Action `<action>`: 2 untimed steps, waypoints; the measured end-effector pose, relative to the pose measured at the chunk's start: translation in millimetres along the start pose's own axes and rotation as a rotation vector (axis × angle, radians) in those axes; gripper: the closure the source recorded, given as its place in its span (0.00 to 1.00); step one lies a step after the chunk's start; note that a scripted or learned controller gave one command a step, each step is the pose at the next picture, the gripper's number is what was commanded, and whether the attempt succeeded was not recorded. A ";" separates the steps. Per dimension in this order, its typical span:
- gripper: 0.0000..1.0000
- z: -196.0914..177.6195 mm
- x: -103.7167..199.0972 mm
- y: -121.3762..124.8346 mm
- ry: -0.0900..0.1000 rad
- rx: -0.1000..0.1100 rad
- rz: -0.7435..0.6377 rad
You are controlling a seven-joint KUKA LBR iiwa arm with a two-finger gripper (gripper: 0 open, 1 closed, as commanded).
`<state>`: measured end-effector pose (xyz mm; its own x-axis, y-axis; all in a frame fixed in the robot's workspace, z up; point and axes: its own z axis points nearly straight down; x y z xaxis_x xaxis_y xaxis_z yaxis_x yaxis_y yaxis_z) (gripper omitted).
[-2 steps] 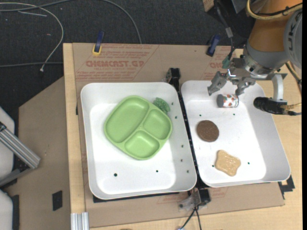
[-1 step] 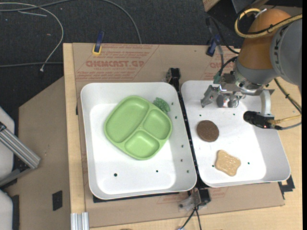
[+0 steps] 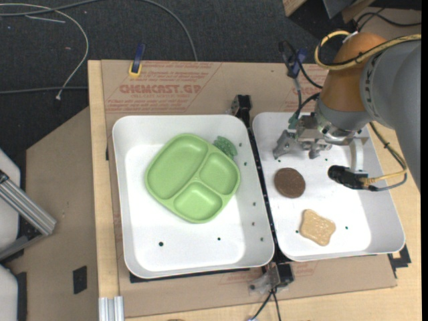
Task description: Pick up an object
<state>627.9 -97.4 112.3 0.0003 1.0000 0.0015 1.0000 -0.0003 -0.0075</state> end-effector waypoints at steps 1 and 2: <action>0.00 29.2 0.8 -0.5 0.000 -0.001 0.000; 1.00 15.5 1.0 1.2 0.000 -0.007 0.000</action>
<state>629.0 -96.4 96.8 0.0004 1.0000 0.0018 1.0000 -0.0004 -0.0006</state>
